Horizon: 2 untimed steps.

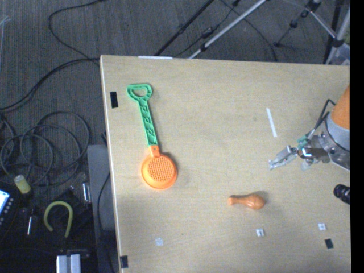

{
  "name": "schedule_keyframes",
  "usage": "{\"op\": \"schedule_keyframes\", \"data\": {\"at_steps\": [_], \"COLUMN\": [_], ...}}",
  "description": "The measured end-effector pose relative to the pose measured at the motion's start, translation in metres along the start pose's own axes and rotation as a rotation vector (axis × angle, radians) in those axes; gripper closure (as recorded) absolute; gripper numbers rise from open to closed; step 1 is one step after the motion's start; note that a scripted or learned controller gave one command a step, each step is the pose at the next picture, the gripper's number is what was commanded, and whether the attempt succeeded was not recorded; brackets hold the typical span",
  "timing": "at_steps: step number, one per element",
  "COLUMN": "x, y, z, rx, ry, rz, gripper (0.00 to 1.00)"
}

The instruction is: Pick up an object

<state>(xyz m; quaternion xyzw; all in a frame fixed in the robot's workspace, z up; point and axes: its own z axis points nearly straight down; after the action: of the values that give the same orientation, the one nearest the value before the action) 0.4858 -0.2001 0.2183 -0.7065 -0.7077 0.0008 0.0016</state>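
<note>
An orange round strainer with a long green handle [152, 147] lies flat on the tan bench top [216, 107], at its left side, handle pointing away. A small orange drumstick-shaped toy [248, 201] lies toward the front, right of centre. My gripper [280, 159] reaches in from the right edge and hangs over bare board, above and to the right of the orange toy and apart from it. Nothing is seen held in it. The strainer is far to its left.
A thin white strip [272, 122] lies on the board behind the gripper. Small square markers [260, 232] dot the front right. Beyond the bench's left edge [108, 169] the floor holds cables and clutter; tripod legs [244, 13] stand behind.
</note>
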Motion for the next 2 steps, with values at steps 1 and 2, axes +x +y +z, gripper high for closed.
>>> {"op": "schedule_keyframes", "data": {"at_steps": [1,2], "x": [-0.023,-0.002], "y": [0.07,0.155], "z": [0.005,0.053], "rx": [0.0,-0.002], "ry": [-0.001,-0.004], "rz": [0.106,-0.144], "gripper": [0.0,0.0]}}
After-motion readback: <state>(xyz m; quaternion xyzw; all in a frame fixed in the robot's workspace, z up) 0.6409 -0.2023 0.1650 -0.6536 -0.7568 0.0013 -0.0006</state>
